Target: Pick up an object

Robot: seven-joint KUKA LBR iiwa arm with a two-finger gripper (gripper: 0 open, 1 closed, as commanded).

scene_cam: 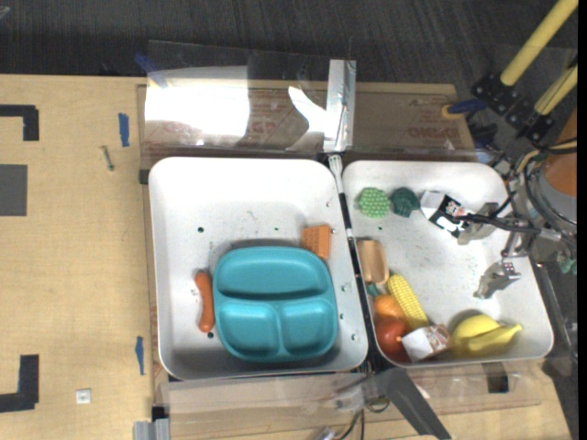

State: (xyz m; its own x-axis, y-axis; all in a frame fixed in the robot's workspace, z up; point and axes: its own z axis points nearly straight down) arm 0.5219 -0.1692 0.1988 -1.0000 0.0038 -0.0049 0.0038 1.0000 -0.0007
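we see a light wooden bench (64, 273) carrying two shallow white bins side by side: the left bin (174, 200) and the right bin (477, 177), touching along their inner edges. black markings (20, 122) and blue tape bits (123, 128) lie on its left part.

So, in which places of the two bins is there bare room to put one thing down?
Left bin: bare floor behind the teal tray. Right bin: bare middle, between the green balls and the banana. Crowded: its left wall, around the corn.
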